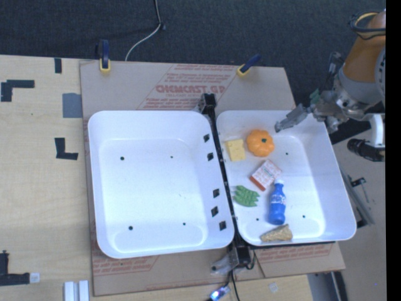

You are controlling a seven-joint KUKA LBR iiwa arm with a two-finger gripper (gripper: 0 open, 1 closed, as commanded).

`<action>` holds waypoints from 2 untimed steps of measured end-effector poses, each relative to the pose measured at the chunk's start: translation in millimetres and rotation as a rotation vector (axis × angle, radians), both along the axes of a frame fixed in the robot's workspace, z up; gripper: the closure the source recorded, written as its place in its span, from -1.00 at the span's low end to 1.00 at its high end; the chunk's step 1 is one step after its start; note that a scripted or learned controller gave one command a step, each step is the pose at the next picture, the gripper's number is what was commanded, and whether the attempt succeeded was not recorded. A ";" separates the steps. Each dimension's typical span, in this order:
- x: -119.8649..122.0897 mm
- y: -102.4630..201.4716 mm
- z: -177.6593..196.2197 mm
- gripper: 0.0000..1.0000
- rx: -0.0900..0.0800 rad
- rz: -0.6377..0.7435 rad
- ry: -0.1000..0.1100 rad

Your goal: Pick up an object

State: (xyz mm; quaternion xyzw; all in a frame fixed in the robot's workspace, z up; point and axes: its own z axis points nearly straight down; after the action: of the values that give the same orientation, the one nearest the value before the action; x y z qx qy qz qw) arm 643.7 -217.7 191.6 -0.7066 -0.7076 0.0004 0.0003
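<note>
Lying in the right bin (326,162) are six small things, none of them held. An orange pumpkin (260,142) is seen near the bin's far middle, with a pale yellow block (235,150) just beside it toward the divider. A red and white packet (265,174) lies near the centre, tilted. A blue bottle (277,203) is laid on its side just nearer than the packet, its white cap toward the packet. A green leaf (246,196) is placed near the divider, between the block and the bin's near edge. A tan wedge (277,234) rests at the near wall, just beside the bottle's base.

The gripper (282,124) is seen over the far right part of this bin, pointing toward the pumpkin and apart from it. Whether it is open or closed cannot be told, and nothing is seen held in it. The grey arm (357,93) with its orange band is reached in from the right.

The left bin (150,180) stands touching the right one along a black divider. Both bins are set on a cardboard sheet (182,86), clamped at its far edge
</note>
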 end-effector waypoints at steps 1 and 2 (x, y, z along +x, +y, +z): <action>27.4 -6.1 156.0 -1.00 -0.007 0.003 -0.019; 25.0 -5.4 233.7 -1.00 -0.004 0.002 -0.011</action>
State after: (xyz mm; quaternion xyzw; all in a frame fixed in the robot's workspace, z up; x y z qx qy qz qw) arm 668.7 -223.0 425.3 -0.7061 -0.7081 -0.0020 -0.0049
